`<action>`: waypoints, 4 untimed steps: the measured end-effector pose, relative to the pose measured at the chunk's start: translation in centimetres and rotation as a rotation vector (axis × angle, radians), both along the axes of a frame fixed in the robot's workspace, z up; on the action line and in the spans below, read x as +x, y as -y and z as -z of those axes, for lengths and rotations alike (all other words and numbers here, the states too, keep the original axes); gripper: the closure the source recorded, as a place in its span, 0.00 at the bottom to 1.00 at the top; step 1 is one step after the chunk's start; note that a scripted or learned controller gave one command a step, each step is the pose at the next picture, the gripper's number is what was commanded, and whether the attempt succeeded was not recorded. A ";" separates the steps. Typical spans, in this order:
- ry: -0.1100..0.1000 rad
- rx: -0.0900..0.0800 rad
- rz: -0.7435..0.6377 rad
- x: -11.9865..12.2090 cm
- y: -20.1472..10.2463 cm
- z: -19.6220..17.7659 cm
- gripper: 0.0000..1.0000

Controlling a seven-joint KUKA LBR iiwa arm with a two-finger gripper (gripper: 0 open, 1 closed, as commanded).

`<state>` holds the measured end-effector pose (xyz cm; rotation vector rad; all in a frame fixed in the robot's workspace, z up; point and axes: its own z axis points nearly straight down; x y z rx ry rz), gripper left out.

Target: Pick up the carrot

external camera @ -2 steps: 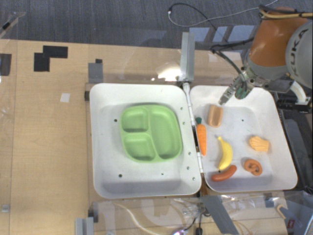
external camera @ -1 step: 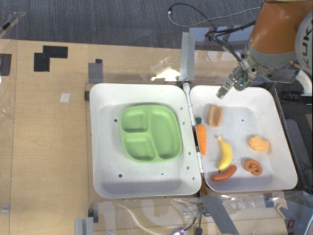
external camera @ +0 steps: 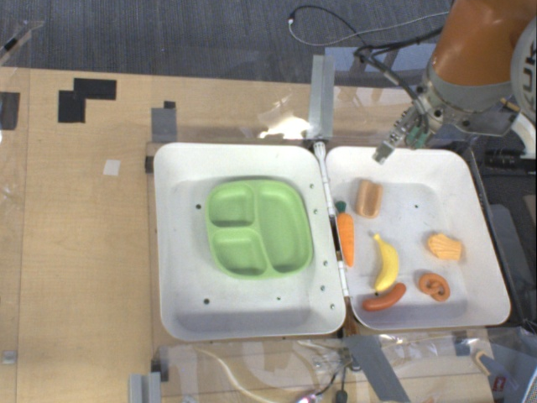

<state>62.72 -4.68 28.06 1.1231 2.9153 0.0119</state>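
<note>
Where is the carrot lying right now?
The carrot lies in the right bin, against its left wall by the divider between the bins, green top pointing away. The banana is its nearest neighbour, to its right.

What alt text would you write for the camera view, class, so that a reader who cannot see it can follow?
A carrot lies against the left wall of the right bin, with the robot's hand above that bin's far edge, apart from it. A bread roll, banana, sausage, pretzel and pastry share the bin; the left bin holds a green tray.
</note>
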 end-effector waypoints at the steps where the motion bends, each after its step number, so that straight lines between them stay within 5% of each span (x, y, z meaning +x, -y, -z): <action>1: 0.009 0.000 -0.003 0.2 -0.1 -1.3 1.00; 3: 0.027 0.002 -0.009 0.6 -0.3 -3.9 1.00; 4: -0.011 -0.005 -0.412 -2.1 -3.7 -0.2 1.00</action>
